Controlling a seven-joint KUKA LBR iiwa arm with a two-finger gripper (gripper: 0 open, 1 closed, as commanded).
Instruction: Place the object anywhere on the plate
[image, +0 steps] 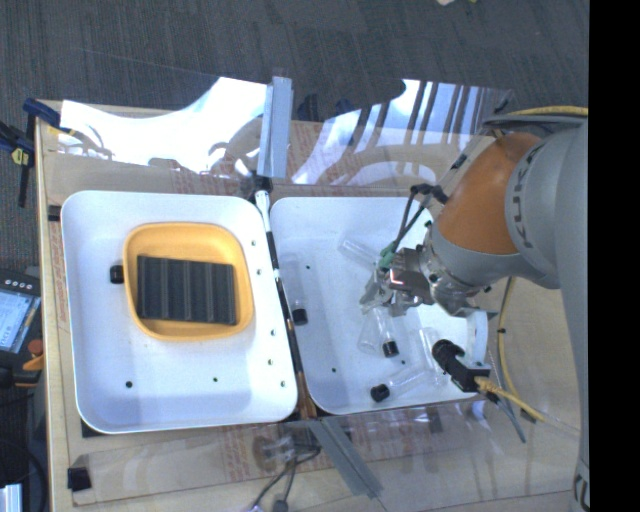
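A yellow plate (186, 241) lies in the left bin (150, 390), with a dark ridged block (188, 289) resting on its middle. In the right bin (320, 370), several clear plastic pieces are scattered: one (356, 250) near the bin's centre, one with a black cap (388, 347) lower down, and another black-capped one (381, 393) by the front wall. My gripper (386, 288) is down in the right bin, just above the clear pieces. The wrist hides what is between its tips.
A small black piece (117, 273) sits left of the plate in the left bin. Another small black bit (299, 316) lies by the wall between the bins. The grey arm with its orange band (490, 205) covers the right bin's right side.
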